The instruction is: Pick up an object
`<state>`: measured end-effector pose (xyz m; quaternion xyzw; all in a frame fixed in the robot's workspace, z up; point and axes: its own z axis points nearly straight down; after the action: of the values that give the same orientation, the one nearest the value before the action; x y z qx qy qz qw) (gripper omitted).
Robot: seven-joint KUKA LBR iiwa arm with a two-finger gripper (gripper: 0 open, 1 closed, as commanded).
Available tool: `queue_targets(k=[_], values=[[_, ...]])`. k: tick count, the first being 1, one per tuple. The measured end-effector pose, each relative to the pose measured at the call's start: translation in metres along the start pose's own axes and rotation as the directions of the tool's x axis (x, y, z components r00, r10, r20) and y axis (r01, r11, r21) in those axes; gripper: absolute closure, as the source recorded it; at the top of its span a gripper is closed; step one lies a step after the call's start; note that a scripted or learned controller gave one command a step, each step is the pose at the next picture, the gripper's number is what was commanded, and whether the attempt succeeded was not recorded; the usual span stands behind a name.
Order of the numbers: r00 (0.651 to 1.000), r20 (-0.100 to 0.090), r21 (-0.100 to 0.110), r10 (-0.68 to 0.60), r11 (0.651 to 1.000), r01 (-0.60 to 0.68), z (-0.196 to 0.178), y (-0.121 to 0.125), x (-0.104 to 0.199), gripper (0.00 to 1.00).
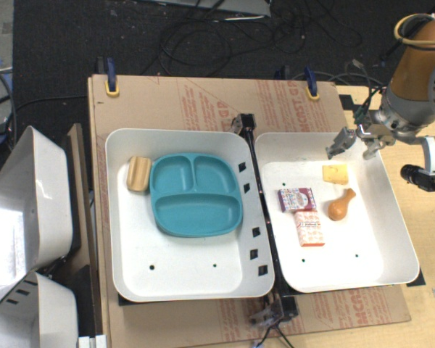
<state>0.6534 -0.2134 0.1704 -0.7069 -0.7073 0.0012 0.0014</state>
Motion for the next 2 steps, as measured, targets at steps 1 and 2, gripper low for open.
queue_targets(k=[1,2], values=[[1.000,0.000,0.000,0.001,1.000,-0.001,0.060,0.001,-0.008,0.00],[1.000,0.001,-0.002,-0.001,1.000,0.001,0.079,0.001,-0.007,0.00]])
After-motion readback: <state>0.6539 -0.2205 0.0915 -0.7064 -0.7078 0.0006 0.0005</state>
